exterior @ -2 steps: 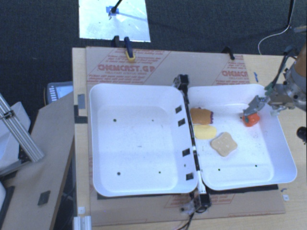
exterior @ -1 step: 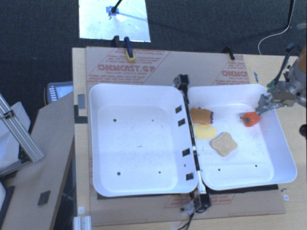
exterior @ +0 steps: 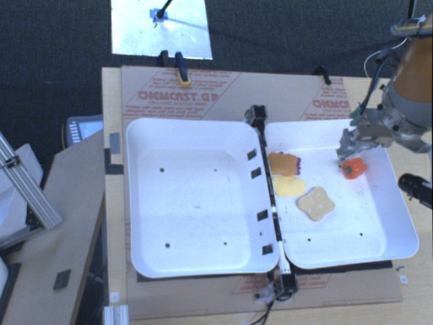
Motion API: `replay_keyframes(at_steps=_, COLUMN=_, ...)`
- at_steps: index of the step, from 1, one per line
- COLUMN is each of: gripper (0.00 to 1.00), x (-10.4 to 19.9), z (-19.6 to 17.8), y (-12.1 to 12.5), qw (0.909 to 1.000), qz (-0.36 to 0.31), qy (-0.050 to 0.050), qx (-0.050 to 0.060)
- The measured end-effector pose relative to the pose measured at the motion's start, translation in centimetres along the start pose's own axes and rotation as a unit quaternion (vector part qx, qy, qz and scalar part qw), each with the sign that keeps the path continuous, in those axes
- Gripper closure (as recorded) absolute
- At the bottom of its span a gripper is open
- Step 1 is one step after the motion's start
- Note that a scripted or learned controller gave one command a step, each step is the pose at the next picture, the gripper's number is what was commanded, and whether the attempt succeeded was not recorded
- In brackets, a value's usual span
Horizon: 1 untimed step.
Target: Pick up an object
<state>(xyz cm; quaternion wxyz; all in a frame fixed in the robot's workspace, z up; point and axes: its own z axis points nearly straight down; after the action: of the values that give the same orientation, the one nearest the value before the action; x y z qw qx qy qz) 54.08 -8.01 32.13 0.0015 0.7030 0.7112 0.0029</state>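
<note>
End effector [exterior: 353,152] over right bin [exterior: 399,239], orange object [exterior: 352,168] just beneath

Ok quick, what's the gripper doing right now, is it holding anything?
Gripper: in the right bin, directly over the small orange-red object. Whether it grips the object cannot be told from this view.

The pale wooden surface [exterior: 81,181] carries a flat brown cardboard sheet with red printed lettering [exterior: 203,90], which covers most of its top. Two shallow white plastic bins lie side by side on that sheet, touching along their inner edges: the left bin [exterior: 196,137] and the right bin [exterior: 399,239]. At the far edge of the sheet, left of centre, a yellow-and-black clamp [exterior: 182,71] grips the cardboard.
</note>
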Motion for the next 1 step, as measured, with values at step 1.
replay_keyframes(at_steps=1, gripper=1.00, x=10.05, z=-7.22, y=-4.93, qw=1.0000, qz=-0.001, qy=0.001, qx=-0.001)
